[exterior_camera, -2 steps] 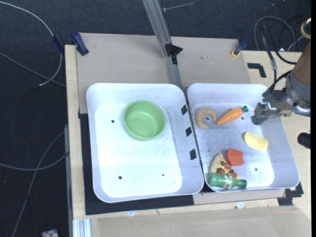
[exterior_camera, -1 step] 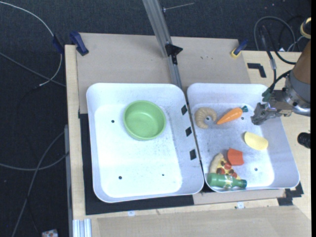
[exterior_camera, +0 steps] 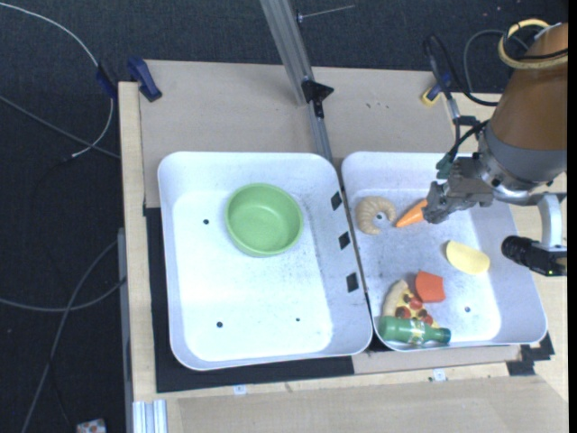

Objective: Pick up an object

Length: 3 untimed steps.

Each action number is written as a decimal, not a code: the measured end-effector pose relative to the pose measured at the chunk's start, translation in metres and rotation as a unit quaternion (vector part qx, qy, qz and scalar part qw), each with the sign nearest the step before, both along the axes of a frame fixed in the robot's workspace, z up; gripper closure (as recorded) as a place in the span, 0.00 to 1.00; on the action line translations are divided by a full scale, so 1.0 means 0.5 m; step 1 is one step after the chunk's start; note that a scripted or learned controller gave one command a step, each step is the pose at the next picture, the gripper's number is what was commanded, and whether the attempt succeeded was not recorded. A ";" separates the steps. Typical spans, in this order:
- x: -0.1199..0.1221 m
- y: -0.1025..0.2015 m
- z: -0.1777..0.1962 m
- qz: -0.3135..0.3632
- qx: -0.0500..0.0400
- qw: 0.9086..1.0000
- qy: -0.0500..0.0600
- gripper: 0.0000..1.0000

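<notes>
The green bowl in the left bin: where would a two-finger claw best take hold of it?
Probably at the rim. The green bowl sits upright and open, alone in the left bin, and looks too wide to span, so one finger would likely go inside and one outside the wall, coming straight down from above. Any side of the rim seems free.
</notes>
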<state>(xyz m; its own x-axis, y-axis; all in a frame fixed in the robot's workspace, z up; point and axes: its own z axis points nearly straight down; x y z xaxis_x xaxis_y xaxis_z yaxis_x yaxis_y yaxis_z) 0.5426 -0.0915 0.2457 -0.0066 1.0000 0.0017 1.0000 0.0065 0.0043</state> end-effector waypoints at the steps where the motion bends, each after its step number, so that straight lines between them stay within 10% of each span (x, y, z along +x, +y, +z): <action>1: 0.038 0.105 0.012 0.000 0.000 1.000 0.001 1.00; 3: 0.091 0.325 -0.025 0.000 0.000 1.000 0.004 1.00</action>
